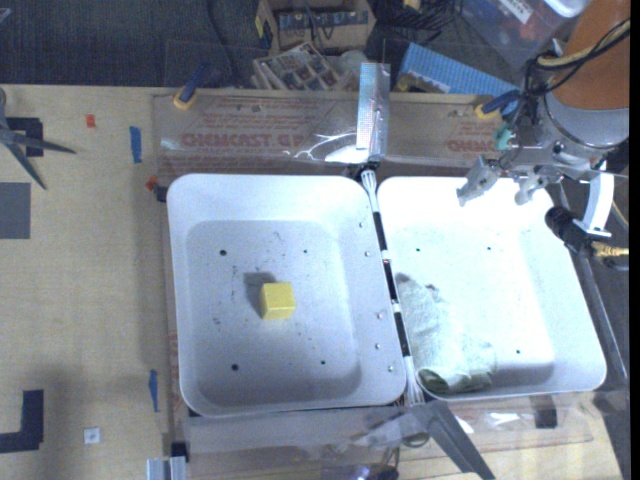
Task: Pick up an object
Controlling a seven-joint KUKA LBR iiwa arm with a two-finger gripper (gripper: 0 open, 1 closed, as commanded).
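A small yellow block (278, 300) lies near the middle of the left bin (200, 208). A crumpled grey-white cloth (443, 335) lies along the left side of the right bin (560, 298), reaching down to its front corner. My gripper (501, 186) hangs above the back edge of the right bin, well apart from both objects. Its two fingers (478, 181) are spread, so it is open with nothing between them.
The divider (385, 268) where the two bin rims meet runs between block and cloth. A clear plastic sheet and a metal bracket (372, 118) stand behind the bins. Cables and boxes clutter the area beyond the bench.
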